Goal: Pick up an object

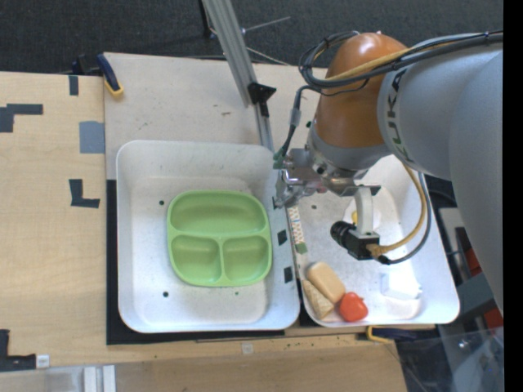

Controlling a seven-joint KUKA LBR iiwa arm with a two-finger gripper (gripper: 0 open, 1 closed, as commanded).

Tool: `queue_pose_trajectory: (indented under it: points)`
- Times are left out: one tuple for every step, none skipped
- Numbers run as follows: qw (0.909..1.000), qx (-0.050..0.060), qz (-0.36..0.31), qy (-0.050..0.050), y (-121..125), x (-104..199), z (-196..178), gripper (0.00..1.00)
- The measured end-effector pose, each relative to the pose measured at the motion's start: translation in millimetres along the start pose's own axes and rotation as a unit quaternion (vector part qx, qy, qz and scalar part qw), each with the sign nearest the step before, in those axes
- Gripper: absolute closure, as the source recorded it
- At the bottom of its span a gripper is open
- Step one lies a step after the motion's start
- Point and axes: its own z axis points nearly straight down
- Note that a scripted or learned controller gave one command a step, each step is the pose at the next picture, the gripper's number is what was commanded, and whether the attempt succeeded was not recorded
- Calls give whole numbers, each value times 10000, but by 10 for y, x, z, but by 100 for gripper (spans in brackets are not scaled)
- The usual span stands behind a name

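Tan bread roll (pixel 324 288) touching red tomato (pixel 353 307) (right bin's near corner).

Matt green plastic tray (pixel 219 238), speckled white bins (pixel 139 219), pale wooden bench (pixel 41 219).

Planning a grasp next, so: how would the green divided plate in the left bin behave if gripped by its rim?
The green divided plate looks like rigid moulded plastic, so probably stiff and light. It lies flat in the left bin; its smooth, low rim may slip from two fingers.

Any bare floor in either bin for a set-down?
Left bin: bare strips all round the green divided plate, widest along the far wall and the left wall. Right bin: crowded. The arm covers its far half, and the tan block and red piece crowd the near left corner. Only the near right corner is bare.
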Motion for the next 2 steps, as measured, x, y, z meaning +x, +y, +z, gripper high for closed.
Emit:
queue_pose_trajectory:
  points:
    - [10000,-8,-10,3,-99,556,-22,100]
    - [10000,-11,18,-8,-93,514,-23,0]
